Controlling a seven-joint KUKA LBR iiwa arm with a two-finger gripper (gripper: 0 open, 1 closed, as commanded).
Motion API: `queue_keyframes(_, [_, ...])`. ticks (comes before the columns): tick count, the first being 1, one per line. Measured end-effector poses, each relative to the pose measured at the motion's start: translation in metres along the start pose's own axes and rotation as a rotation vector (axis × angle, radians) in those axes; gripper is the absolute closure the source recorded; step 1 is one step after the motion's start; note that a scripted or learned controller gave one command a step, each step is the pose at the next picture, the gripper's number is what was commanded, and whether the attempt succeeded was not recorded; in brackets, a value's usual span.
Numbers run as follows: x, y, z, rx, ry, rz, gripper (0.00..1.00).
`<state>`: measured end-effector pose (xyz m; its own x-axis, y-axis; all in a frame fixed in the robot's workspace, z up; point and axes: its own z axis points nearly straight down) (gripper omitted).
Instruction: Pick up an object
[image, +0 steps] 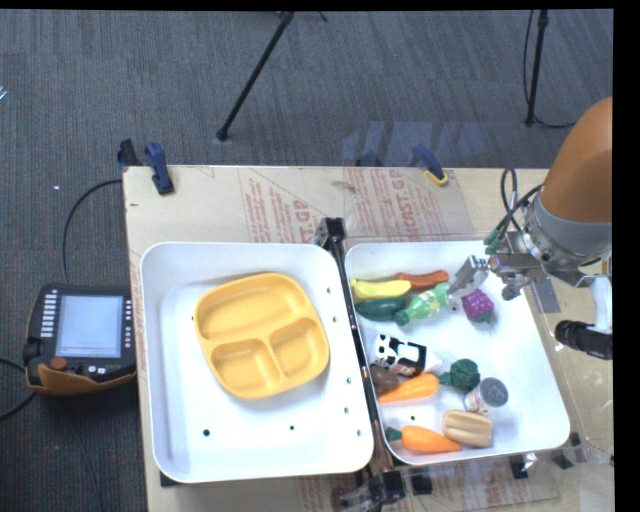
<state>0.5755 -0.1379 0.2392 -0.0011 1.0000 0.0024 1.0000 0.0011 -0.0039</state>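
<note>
We find the tool (489, 279) spread open and empty just above the purple grape toy (479, 305), which we judge light, rigid, slippery, best pinched across its middle.

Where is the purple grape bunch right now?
The purple grape bunch lies in the right bin, near its upper right, beside the green bottle and just under the gripper.
</note>
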Motion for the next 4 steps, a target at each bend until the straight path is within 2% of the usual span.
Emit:
queue_keyframes(1, [-0.062,0.056,0.126,-0.033,-0.005,0.19,0.0])
queue_keyframes(2, [-0.06,0.048,0.132,-0.038,0.012,0.364,0.0])
queue_keyframes(3, [-0.062,0.047,0.122,-0.034,0.006,0.358,1.0])
queue_keyframes(4, [0.002,0.07,0.05,-0.005,0.001,0.607,1.0])
